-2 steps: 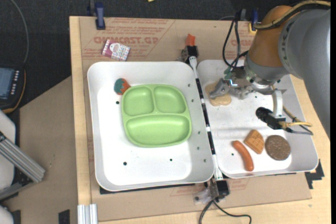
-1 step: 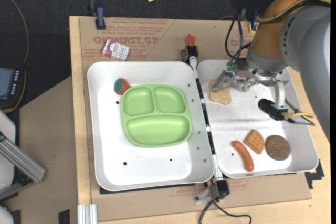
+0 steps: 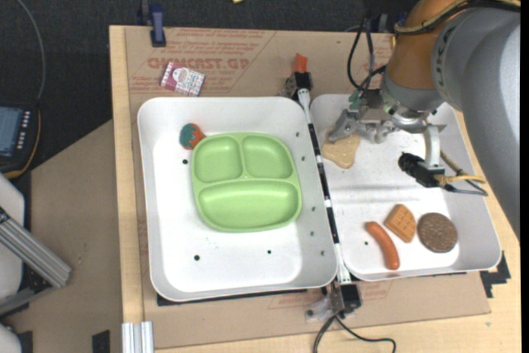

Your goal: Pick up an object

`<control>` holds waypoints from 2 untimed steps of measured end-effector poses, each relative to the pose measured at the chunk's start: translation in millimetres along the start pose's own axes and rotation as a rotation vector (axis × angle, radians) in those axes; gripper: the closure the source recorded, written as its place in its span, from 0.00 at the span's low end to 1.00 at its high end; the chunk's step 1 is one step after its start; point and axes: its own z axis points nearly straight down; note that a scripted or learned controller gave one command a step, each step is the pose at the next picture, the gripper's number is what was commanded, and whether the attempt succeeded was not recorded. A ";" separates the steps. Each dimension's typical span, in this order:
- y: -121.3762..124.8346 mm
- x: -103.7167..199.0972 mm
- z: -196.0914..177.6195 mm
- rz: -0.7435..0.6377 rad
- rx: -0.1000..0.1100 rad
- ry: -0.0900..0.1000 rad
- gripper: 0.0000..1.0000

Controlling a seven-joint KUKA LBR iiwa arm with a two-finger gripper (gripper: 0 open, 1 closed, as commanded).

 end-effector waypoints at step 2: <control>19.1 -1.5 0.3 0.001 0.000 0.002 0.00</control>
